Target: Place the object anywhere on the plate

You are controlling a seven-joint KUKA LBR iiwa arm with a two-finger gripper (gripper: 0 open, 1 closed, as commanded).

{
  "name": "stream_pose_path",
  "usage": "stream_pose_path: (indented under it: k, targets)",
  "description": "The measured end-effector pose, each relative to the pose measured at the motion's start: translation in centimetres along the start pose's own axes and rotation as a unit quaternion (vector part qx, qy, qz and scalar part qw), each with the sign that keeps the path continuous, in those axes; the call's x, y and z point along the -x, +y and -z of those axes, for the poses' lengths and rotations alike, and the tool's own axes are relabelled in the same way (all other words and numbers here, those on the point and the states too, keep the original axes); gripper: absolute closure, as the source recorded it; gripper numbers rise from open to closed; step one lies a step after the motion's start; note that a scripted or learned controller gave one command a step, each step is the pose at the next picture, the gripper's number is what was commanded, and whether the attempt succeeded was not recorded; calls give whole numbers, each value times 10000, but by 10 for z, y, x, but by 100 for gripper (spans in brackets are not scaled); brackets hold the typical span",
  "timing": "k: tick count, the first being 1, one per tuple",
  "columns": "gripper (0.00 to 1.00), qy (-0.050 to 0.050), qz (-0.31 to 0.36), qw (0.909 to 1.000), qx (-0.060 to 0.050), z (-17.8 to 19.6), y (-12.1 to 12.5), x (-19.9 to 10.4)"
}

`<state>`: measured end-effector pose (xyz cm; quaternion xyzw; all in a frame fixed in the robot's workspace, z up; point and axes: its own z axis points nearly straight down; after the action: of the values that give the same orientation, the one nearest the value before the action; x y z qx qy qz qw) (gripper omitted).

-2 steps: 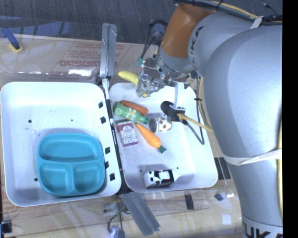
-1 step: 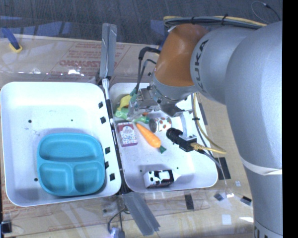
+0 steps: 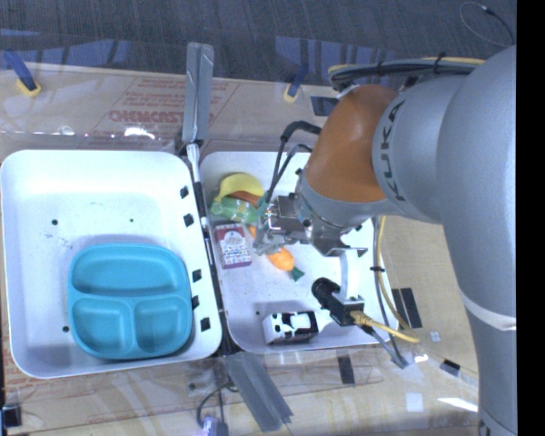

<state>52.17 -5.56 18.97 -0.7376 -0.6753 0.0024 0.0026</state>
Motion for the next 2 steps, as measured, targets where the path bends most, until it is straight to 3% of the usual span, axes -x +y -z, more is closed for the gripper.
stream_pose_path:
  k: [1,2]
  targets:
    - [100,-1,2,10000,11,0,-45,11]
    - [100,-7,180,9998,24,11,-50,-64]
